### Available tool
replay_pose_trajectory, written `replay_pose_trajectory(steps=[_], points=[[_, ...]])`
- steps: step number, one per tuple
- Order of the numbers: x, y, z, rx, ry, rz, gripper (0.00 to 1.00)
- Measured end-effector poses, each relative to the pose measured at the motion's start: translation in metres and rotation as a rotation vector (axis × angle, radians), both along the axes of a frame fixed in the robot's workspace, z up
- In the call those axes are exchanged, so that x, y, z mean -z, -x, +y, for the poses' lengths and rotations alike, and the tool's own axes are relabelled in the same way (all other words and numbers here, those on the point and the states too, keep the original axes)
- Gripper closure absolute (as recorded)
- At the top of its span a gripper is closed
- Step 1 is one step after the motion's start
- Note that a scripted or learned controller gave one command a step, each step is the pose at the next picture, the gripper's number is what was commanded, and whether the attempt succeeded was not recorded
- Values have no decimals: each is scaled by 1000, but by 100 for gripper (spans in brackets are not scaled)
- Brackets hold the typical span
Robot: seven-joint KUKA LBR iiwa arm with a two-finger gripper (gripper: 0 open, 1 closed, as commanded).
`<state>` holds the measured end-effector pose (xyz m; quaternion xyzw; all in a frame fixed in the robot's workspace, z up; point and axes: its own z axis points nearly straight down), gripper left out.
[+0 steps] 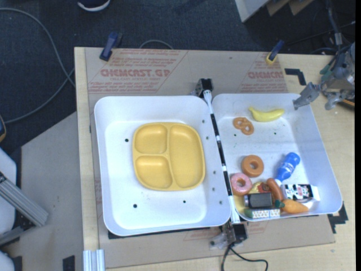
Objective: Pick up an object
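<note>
We see a tan bench top [169, 72] printed with red lettering, two blue clamps [110, 45] at its far edge, on dark carpet [45, 66] where a grey cable [53, 33] curls. The left white bin [113, 129] holds a yellow three-compartment plastic plate [168, 155]. The right white bin [316, 151] holds a yellow toy banana [267, 114], a small brown pretzel [243, 125], a brown doughnut [252, 165], a pink doughnut [241, 183], a blue bottle [287, 166] and an orange carrot [294, 207]. The grey two-finger gripper [316, 95] hovers over the right bin's far corner, fingers spread, grasping nothing.
</note>
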<state>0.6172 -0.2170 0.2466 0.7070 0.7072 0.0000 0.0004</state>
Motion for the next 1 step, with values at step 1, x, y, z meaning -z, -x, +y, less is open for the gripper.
replay_pose_trajectory(steps=[1], points=[[162, 30, 21, 0, -1, 0, 0]])
